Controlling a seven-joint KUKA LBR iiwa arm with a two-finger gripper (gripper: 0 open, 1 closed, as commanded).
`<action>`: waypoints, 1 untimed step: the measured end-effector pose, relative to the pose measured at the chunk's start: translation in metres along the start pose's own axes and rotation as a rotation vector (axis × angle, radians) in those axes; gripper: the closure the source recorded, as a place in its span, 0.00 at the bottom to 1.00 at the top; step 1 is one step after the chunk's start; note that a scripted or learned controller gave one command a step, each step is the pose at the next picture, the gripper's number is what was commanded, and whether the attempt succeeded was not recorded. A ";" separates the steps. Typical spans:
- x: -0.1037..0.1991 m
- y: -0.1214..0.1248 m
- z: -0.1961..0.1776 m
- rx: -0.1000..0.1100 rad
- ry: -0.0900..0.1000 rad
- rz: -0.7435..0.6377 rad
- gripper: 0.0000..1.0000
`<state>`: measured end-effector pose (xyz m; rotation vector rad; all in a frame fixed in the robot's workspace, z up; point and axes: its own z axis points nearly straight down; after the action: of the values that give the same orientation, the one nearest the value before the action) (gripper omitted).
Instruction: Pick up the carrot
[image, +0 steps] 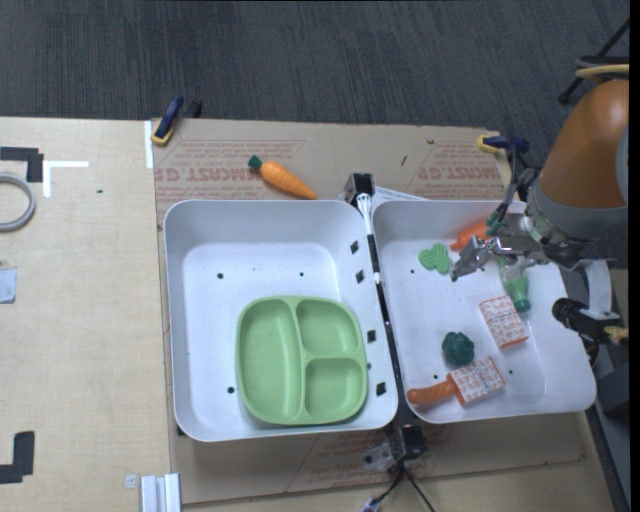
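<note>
An orange carrot (285, 178) with a green top lies on the brown cardboard behind the left bin, outside both bins. My gripper (484, 254) hangs over the back of the right bin (560, 398), far to the right of that carrot. Just beside the gripper, a small orange piece (467, 238) lies partly hidden under it, and I cannot tell what it is. Nothing shows as held.
The left bin (200, 300) holds a green divided plate (300, 358). In the right bin lie a light green piece (435, 258), a dark green lump (459, 347), a green bottle (519, 291), two patterned packets (502, 322) (478, 379) and a red-orange sausage-like piece (429, 395).
</note>
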<state>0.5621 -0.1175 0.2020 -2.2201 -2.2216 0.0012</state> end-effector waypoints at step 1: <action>0.058 -0.035 0.010 0.000 0.000 -0.100 0.00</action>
<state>0.5270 -0.0599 0.1921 -2.1064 -2.3296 0.0010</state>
